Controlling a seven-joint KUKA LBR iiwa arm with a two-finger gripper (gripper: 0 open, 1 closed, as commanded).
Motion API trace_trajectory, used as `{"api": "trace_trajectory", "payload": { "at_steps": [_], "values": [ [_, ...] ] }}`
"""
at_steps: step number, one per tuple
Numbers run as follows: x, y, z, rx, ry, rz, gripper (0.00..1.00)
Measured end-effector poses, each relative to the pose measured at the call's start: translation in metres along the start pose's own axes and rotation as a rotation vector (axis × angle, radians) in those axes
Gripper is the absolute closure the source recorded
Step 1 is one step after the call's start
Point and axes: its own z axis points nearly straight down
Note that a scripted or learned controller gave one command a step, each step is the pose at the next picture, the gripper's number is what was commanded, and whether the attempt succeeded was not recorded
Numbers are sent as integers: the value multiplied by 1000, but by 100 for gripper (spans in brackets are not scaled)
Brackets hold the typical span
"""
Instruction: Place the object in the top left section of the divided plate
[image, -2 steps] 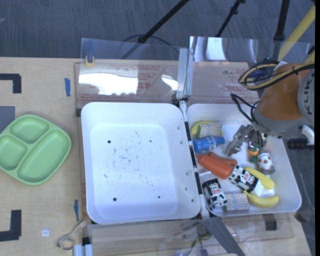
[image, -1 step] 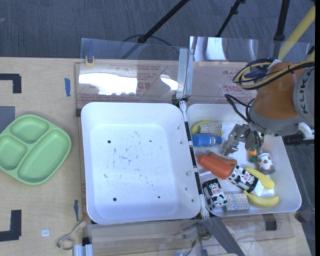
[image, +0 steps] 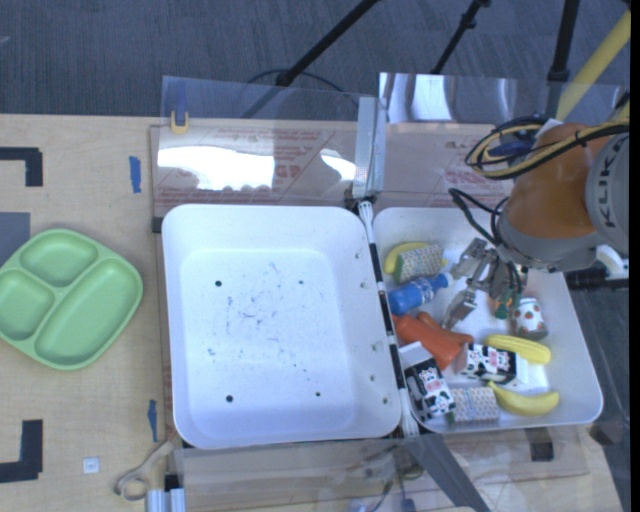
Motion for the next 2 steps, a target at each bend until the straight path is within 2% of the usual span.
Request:
{"api": "trace_trajectory", "payload": {
  "at_steps": [1, 2],
  "values": [
    [104, 59, -96, 1, 6, 30, 0],
    [163, 166, -126, 0, 4, 28, 0]
  ]
}}
